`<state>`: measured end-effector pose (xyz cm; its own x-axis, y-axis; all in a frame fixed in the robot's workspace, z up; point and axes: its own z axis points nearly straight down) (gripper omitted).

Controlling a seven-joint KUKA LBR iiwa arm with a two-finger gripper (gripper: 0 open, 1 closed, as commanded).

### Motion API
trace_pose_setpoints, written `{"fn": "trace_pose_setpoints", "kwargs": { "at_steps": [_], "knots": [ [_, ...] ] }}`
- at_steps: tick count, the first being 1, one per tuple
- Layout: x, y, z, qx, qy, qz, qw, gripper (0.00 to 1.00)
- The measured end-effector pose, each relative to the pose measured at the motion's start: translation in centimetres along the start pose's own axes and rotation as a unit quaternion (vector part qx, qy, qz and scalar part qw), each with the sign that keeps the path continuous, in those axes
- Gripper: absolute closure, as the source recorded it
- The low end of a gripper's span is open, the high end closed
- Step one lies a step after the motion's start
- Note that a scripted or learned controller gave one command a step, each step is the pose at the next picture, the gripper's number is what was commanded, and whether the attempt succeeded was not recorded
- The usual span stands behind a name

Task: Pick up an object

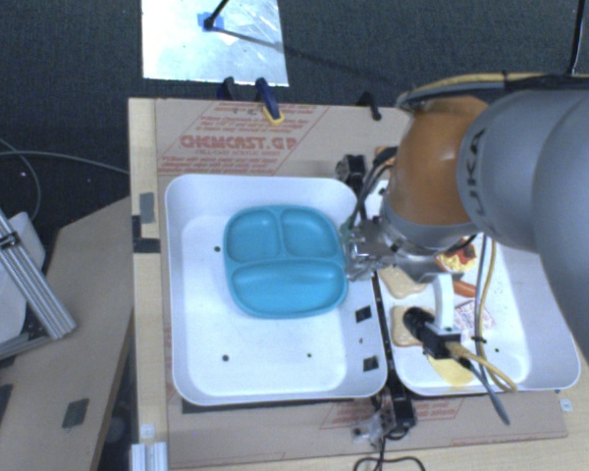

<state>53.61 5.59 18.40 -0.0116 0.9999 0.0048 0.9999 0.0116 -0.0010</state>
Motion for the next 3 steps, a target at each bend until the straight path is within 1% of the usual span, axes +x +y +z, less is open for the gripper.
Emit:
{"fn": "trace_pose_setpoints", "kwargs": {
  "at_steps": [1,2,3],
  "knots": [
    [-2.5,-1.8,-24.3,-0.011,-0.001,0.004,0.9999,1.0],
    [3.6,-3.0,-17.4,0.001,-0.002,0.001,1.0,1.0],
    [3.2,-2.9,-17.7,-0.002,-0.002,0.003,1.0,0.0]
  ]
}}
